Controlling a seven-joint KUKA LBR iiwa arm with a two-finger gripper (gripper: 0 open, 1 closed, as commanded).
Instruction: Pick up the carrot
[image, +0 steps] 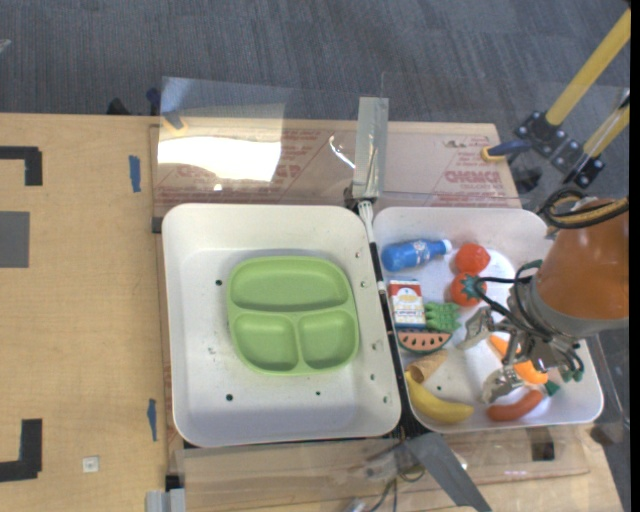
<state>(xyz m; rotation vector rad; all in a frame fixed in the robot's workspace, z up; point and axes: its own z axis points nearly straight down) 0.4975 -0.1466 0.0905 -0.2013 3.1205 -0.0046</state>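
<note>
The gripper is down in the right bin, its metal fingers right over the carrot, but I cannot tell whether they clasp it. Around the carrot lie a red sausage just below, a banana to the left and a blue bottle farther up. The left bin holds a green divided plate, and the red print on the cardboard behind is too small to read.

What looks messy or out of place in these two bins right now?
Nothing is spilled or broken. The toy food sits in a loose jumble in the right bin: a blue bottle on its side and a banana by the near edge. The green tray sits square in the left bin.
</note>
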